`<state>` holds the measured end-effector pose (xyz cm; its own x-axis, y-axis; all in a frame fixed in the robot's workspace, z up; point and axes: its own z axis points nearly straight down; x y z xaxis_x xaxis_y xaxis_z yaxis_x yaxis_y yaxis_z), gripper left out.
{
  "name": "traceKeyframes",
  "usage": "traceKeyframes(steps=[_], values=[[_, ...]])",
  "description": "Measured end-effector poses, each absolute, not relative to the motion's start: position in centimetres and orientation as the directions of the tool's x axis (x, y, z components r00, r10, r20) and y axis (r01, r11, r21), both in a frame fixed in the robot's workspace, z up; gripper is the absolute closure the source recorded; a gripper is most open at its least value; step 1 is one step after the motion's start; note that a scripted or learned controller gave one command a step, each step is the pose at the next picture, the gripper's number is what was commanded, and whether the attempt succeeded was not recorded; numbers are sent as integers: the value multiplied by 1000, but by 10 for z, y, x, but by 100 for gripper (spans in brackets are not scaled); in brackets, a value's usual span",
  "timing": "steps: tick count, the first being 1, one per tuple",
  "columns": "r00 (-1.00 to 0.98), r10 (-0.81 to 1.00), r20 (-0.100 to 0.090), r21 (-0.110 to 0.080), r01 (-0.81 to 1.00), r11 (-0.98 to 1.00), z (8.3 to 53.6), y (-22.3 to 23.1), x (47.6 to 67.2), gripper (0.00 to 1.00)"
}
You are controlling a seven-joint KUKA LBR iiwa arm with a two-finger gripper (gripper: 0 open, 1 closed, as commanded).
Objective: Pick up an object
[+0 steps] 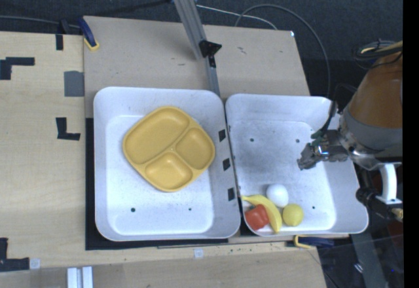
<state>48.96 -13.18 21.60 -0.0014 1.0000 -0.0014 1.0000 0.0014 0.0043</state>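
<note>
Gripper sits over the right bin, toward its right side, above bare bin floor. Arm comes in from the right edge w/ the orange band showing. Claw reads as a small dark cluster pointing left/down; can't tell from this angle whether it's spread or pressed together, too small and dark. Nothing visible in it, and no object under or touching it. Task things are all bunched in the right bin's near corner area, well apart from the claw: a white ball, just below it a yellow banana curving along the near wall, a red piece tucked against the banana's left side, and a yellow round fruit just right of the banana. Ball looks to be touching or nearly touching the banana; can't tell which. Left bin holds a yellow divided plate w/ three compartments, lying flat and turned at an angle, roughly mid-bin. A grey metal rail runs down from the top toward the gap btwn the two bins.
</note>
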Motion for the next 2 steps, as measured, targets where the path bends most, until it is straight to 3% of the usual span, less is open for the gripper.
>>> traceKeyframes(steps=[1, 2], values=[[-3, 1000, -1, 5, 1000, 3, 273, -122, 489, 100], [-7, 1000, 1, -1, 1000, 7, 273, -70, 500, 100]])
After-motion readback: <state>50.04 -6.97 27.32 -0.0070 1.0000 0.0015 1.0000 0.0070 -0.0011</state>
